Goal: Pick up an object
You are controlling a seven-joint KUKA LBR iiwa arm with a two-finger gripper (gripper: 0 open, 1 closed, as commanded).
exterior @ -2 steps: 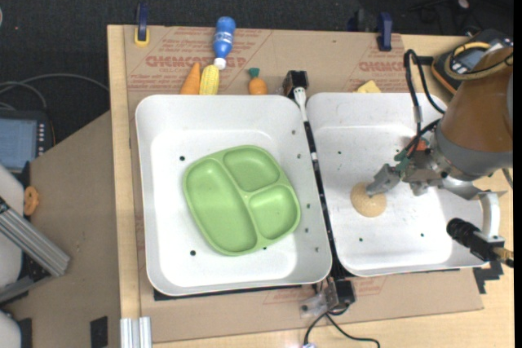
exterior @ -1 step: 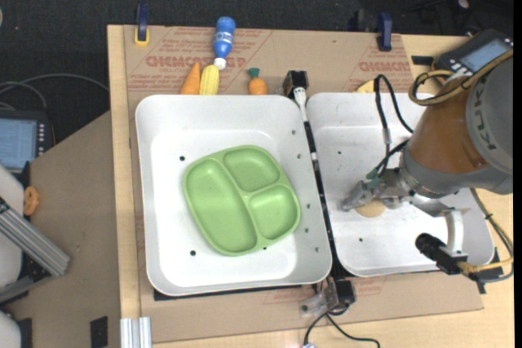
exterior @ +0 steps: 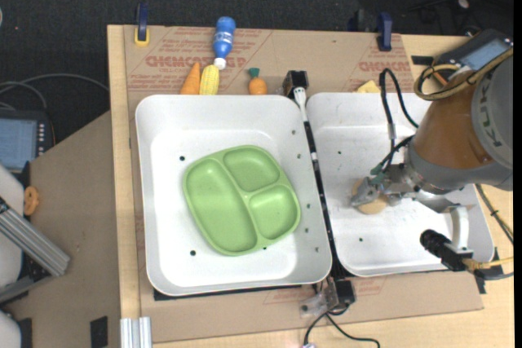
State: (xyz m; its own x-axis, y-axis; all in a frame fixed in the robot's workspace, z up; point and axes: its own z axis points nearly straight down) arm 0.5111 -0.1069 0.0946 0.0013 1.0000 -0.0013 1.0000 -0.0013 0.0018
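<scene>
Tan and round, a small object (exterior: pixel 373 205) lies in the right bin (exterior: pixel 359 248), touching the end effector (exterior: pixel 369 191), and I cannot tell if it has hold of it.

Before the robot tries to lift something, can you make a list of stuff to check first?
1. Gripper is down inside the right bin: ok.
2. Something to grab is close: ok, a small tan object lies right at the gripper.
3. The tan object is between the fingers: cannot tell, the wrist hides that spot.
4. Fingers open or shut: cannot tell.
5. Room to lift straight up: ok, bare floor lies around the tan object.
6. Green divided plate is out of the way: ok, it sits in the left bin.
</scene>
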